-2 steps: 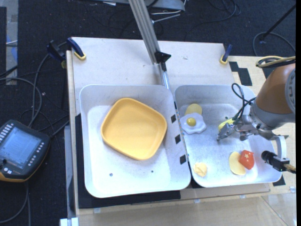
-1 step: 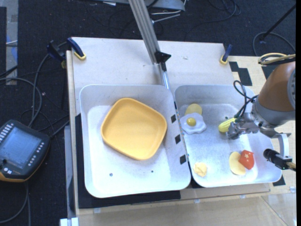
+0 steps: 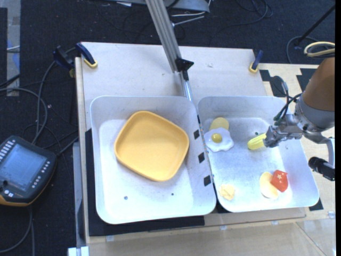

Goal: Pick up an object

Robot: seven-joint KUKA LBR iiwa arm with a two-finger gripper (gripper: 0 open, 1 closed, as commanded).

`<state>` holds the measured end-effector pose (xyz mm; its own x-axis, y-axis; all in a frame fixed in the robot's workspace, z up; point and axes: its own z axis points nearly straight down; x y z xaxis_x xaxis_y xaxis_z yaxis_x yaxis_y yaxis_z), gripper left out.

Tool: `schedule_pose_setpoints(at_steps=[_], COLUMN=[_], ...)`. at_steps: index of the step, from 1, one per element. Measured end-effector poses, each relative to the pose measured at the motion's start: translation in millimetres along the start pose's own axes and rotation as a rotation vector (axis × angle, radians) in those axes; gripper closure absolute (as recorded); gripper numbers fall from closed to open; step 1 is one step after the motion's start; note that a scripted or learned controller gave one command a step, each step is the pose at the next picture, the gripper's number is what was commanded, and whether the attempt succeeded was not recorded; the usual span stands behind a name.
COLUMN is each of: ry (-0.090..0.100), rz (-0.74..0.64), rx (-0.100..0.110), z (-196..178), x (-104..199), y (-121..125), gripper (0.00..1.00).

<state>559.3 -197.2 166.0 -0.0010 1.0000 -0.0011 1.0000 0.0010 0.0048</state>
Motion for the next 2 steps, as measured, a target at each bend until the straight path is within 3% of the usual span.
schedule_pose_setpoints(at_steps=[1, 2], ry=[0.0, 0.001], rz=[0.0, 0.001], rx=[-0.001, 0.004], z=[-61.3, -73.5], x=[3.7, 3.8], y=[5.6, 6.0], gripper=[1.0, 1.0])
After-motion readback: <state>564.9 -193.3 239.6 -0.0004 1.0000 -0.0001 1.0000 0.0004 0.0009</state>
